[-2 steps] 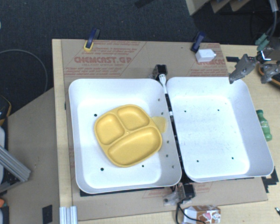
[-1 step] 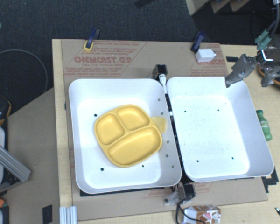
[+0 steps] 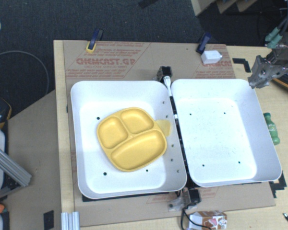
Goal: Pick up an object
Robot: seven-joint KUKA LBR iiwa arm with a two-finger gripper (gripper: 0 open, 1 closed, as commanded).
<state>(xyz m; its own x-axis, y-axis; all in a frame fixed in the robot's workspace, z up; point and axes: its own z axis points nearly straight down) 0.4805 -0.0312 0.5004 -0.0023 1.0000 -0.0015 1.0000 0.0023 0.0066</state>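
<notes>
A yellow divided plate [image 3: 131, 139] with three compartments lies flat in the left white bin [image 3: 86, 99], a little right of that bin's middle. The gripper [image 3: 263, 75] hangs at the far right of the camera view, over the bench just beyond the upper right corner of the right white bin [image 3: 221, 133]. It is well away from the plate, with nothing seen between its fingers.
Clamps sit at the bench's back edge, a blue and yellow one [image 3: 93, 40] and a blue and white one [image 3: 207, 51]. A green object [image 3: 271, 128] lies right of the right bin. Cables and a small box [image 3: 209, 220] rest at the front edge.
</notes>
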